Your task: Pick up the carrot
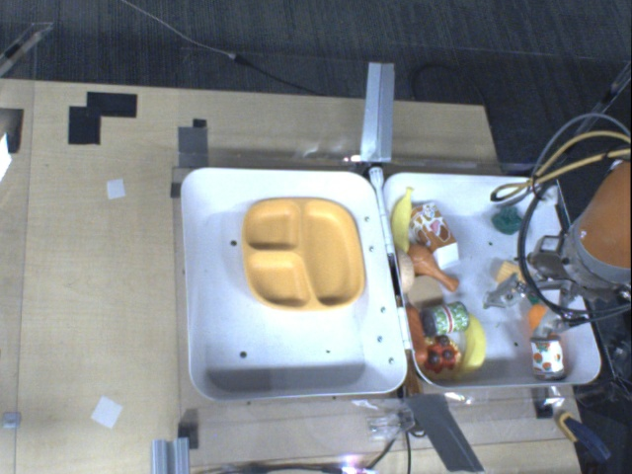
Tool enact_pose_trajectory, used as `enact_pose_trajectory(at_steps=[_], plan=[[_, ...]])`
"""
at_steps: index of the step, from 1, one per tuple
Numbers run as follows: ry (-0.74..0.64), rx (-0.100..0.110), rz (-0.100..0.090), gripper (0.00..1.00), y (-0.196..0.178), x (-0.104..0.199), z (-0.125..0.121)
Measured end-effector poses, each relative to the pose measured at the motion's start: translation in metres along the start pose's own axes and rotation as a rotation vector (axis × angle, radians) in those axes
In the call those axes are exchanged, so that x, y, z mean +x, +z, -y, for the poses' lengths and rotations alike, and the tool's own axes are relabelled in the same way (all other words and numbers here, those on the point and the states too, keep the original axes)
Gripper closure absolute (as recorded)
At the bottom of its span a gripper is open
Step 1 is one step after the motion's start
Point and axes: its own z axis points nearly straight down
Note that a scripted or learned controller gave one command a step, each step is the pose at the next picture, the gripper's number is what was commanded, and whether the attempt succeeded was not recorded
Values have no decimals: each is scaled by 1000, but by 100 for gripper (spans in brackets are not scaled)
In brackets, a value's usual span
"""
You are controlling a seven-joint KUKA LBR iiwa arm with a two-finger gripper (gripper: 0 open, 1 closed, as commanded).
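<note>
Orange carrot point(534, 316) sits beside the gripper point(553, 309); I can't tell its state. Crowding toys could spoil my grab.

text: none legible | labels: can point(449, 318) print too small

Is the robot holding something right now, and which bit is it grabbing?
It cannot be told. The gripper is low in the right bin, right by the carrot, but cables and the arm hide any hold.
</note>
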Motion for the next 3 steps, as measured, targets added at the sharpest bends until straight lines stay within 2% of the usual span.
enact_pose_trajectory(at_steps=[1, 2, 3], plan=[[87, 25, 9, 0, 29, 0, 2], [298, -6, -15, 0, 37, -5, 21], [551, -13, -24, 0, 40, -52, 29]])
